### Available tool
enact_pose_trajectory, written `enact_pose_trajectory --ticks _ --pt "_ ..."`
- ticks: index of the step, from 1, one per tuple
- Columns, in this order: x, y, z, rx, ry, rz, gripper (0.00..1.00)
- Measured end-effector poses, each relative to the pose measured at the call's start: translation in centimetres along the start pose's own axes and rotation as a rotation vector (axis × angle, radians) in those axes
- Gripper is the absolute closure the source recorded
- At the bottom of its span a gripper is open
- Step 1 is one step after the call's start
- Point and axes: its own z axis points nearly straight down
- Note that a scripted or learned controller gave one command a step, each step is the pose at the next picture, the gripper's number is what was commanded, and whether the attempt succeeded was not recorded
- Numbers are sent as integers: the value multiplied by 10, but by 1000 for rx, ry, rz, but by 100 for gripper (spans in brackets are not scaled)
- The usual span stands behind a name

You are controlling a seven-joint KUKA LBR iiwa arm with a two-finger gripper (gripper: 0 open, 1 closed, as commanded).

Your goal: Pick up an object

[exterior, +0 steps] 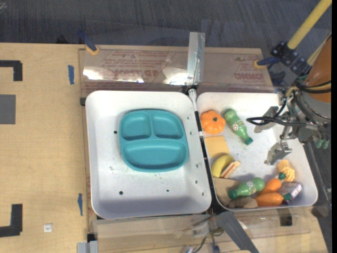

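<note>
Item: gripper. Hung low over the right bin, near its right wall, just above and left of the corn. Nothing seen held. Open or closed: cannot be told from this angle. Arm entering from the right with cables looped at the wrist.

Item: toy food, all in the right bin.
- Pumpkin and bottle side by side near the back left.
- Cheese flat against the left wall, lemon just below it.
- Second bottle, orange, carrot and a purple piece heaped and touching along the front wall.

Likely target: corn, judged nearest the gripper and at the edge of the heap. Risk, as a judgement: crowding by neighbours and the closeness of the wall, so little room for a clean descent.

Item: left bin. Teal divided plate near the centre, well apart from the toys.

Surface: tan board bench, with blue tape tabs and black corner marks. Clear printed sheet behind the bins, and a metal strip upright at the seam between them.

Room: dark carpet beyond the bench; yellow pole slanting in at the upper right.
</note>
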Motion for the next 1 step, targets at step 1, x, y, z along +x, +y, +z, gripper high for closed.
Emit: enact_pose_trajectory --ticks 1 --pt "-65 11 152 -2 0 -176 0"
